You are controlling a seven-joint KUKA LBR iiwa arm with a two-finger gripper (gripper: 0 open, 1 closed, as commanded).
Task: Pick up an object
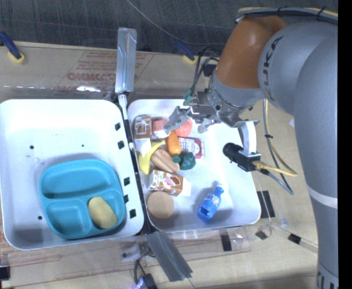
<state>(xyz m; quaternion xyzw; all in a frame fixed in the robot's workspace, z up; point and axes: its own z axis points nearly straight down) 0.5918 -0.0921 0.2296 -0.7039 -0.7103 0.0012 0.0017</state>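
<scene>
From above, the gripper (187, 118) is hanging over the right bin (248, 205) near its 12 o'clock rim, its jaws standing apart around nothing. Just below it, toward 6 o'clock, the carrot (173, 142) is lying in a crowded heap with a banana (146, 159). A blue bottle (210, 203) is sitting near the bin's 5 o'clock edge, bare floor around it. The left bin (19, 131) is holding a blue tray (73, 188).

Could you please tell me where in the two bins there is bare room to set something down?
Left white bin: bare floor behind the blue divided tray. Right white bin: bare strip right of the blue bottle; crowded at its left around the orange carrot.
</scene>
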